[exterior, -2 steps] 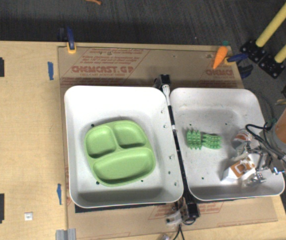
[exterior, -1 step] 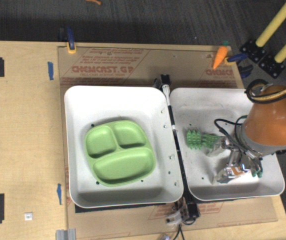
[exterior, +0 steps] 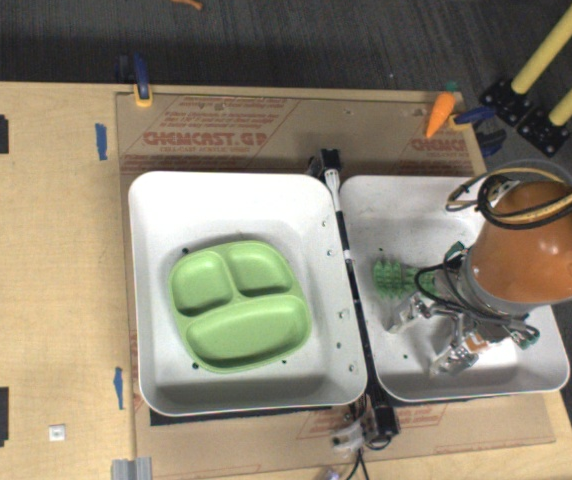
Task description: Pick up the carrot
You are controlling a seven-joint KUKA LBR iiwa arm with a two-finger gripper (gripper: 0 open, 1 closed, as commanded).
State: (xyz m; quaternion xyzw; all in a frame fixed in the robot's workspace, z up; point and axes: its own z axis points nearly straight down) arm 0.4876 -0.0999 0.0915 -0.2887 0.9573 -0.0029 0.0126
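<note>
**Camera view, looking down on the bench.** Two white bins stand side by side. The left bin [exterior: 156, 198] holds a green divided plate [exterior: 238, 303], lying flat at its centre. The right bin [exterior: 396, 193] holds the arm [exterior: 526, 243], which enters from 3 o'clock and covers the bin's right half.

The gripper [exterior: 434, 336] hangs low over the bin floor, at about 6 o'clock from the bin's centre. Its metal parts are a tangle of glare and cable, so whether it is open or closed cannot be told. Nothing can be made out in its hold.

A frilly green tuft lies on the floor of the right bin, at about 9 o'clock from the centre and near the wall shared with the left bin. This is judged to be the leafy top of the carrot [exterior: 391, 276]. Its orange body cannot be made out with certainty and may run under the gripper's cables. The tuft lies at roughly 11 o'clock from the gripper, near it but apart, and rests on the bin floor.

An orange tapered piece [exterior: 438, 116] sits on the bench at 12 o'clock beyond the right bin, beside a blue clamp [exterior: 474, 116]. What it is cannot be told.

**Progress.** The approach appears made, with the gripper down in the correct bin. The grasp and the lift appear not yet done.
</note>
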